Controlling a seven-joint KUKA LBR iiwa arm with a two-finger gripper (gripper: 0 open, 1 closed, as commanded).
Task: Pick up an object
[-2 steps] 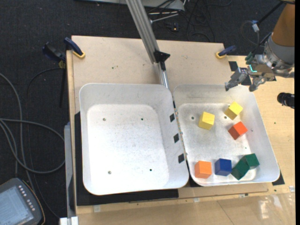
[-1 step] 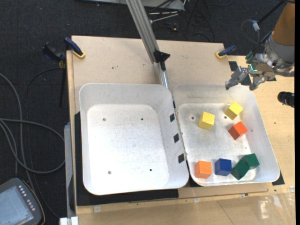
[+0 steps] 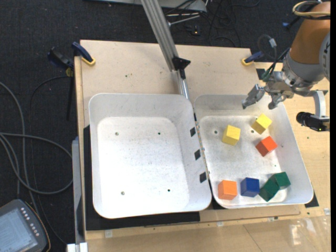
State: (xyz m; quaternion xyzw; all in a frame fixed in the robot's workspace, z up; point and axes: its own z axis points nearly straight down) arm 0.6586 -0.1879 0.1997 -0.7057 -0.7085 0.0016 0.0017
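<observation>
My gripper (image 3: 261, 100) hangs open over the far edge of the right bin (image 3: 210, 105), with nothing between its fingers. Just below it lies a small yellow block (image 3: 261, 123). A larger yellow block (image 3: 231, 134) rests to the left of that one. A red block (image 3: 266, 145) lies near the bin's right side. Along the near edge sit an orange block (image 3: 227, 189), a blue block (image 3: 250, 186) and two green blocks (image 3: 275, 185) touching each other.
The left bin (image 3: 139, 154) lies beside the right one. A slanted metal pole (image 3: 160, 28) crosses the bench's far side and ends at the bins' divide. Blue-and-yellow clamps (image 3: 83, 54) grip the bench's far corners.
</observation>
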